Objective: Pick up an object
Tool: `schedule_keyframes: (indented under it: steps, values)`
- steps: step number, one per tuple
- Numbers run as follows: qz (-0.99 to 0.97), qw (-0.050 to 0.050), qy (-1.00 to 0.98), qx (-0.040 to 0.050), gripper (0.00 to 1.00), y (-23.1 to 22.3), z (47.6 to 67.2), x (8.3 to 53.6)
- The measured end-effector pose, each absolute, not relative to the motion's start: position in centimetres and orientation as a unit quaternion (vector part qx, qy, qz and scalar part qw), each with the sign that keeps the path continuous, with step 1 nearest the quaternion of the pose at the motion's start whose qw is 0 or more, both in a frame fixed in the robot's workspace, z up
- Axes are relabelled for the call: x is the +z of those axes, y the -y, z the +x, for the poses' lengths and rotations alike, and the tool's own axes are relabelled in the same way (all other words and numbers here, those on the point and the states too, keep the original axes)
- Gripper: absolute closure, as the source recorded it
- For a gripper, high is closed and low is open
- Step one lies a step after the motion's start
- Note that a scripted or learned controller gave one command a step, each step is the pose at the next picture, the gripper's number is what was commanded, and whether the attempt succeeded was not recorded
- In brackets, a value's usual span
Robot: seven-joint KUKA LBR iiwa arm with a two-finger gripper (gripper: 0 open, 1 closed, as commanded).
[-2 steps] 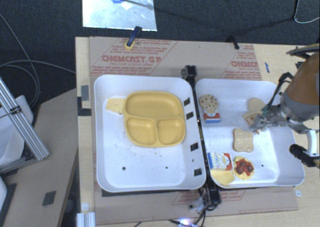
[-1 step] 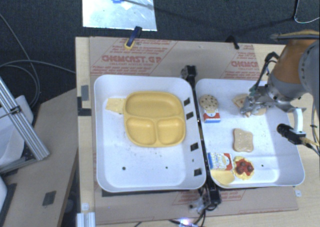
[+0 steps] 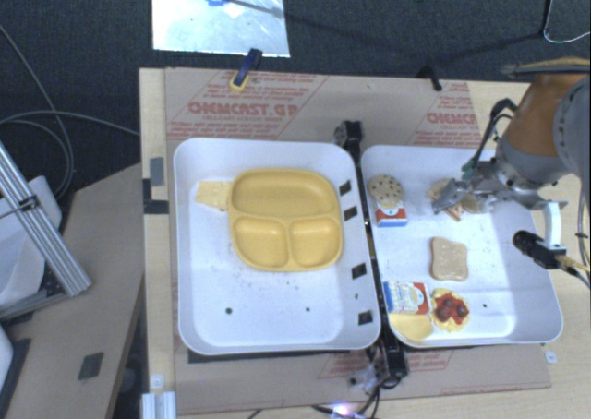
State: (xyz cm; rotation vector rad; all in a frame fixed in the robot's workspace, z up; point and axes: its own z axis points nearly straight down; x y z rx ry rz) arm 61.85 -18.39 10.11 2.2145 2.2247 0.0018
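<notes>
A small tan-and-brown toy food piece (image 3: 454, 209) lies flat in the right white bin (image 3: 536, 316), directly under the fingers (image 3: 447, 199). A tan toast-shaped slice (image 3: 449, 259) rests flat below them; a speckled round cookie (image 3: 385, 190) sits to their left.

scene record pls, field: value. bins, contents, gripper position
left bin: yellow divided plate, pale yellow flat piece at the plate's left edge
right bin: cookie, toast slice, small red-and-white carton, pizza-like piece
gripper: low over right bin's far side, by a small brown item
grasp: not confirmable
</notes>
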Motion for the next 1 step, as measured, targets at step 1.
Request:
schedule_keyframes:
  steps: [1]
  values:
    - [0.705, 0.004, -0.71, 0.0027, 0.0, 16.6, 66.03, 8.71]
